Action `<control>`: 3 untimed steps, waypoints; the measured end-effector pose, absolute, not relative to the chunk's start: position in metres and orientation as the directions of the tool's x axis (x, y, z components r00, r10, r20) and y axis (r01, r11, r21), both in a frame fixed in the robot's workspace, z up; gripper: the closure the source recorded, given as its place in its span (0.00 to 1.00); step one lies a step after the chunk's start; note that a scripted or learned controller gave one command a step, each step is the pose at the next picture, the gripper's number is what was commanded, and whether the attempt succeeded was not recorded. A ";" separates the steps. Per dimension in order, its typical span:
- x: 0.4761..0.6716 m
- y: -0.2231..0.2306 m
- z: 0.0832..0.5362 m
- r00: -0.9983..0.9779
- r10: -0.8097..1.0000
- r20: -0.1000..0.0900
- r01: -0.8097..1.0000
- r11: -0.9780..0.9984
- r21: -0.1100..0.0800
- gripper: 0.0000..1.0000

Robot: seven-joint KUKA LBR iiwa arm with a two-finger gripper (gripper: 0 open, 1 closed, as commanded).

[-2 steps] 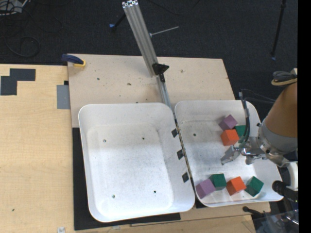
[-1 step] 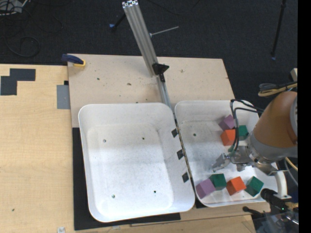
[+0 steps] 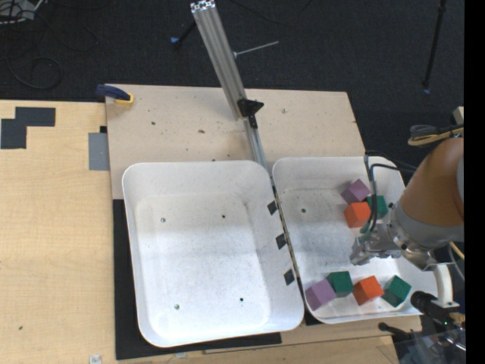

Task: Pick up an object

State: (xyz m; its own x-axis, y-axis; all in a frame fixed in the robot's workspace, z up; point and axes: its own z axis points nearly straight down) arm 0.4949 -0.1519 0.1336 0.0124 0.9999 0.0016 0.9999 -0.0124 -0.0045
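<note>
Nearest the lens, the left white bin (image 3: pixel 204 249) sits on a black mat beside the right bin (image 3: pixel 318 203), both on a pale wooden tabletop (image 3: pixel 189 123) with dark floor and cables beyond. In the right bin lie blocks: purple (image 3: pixel 354 191), orange (image 3: pixel 356 214), and along the near wall purple (image 3: pixel 320 293), green (image 3: pixel 341 282), orange (image 3: pixel 368 289), green (image 3: pixel 396 290). The claw (image 3: pixel 365 250) hangs low between these groups, blurred, so I cannot tell how it stands; the arm hides part of another green block (image 3: pixel 377 204)
</note>
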 end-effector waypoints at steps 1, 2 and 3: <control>0.499 -0.153 0.196 -0.002 1.000 -0.001 1.000 0.002 0.004 1.00; 0.500 -0.153 0.231 -0.002 1.000 0.000 1.000 0.002 0.002 1.00; 0.512 -0.102 0.219 -0.005 1.000 0.003 1.000 0.005 -0.004 1.00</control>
State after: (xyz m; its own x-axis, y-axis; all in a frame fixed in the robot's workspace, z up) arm 0.5119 -0.1022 0.2195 -0.0045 1.0000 0.0032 1.0000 0.0045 -0.0040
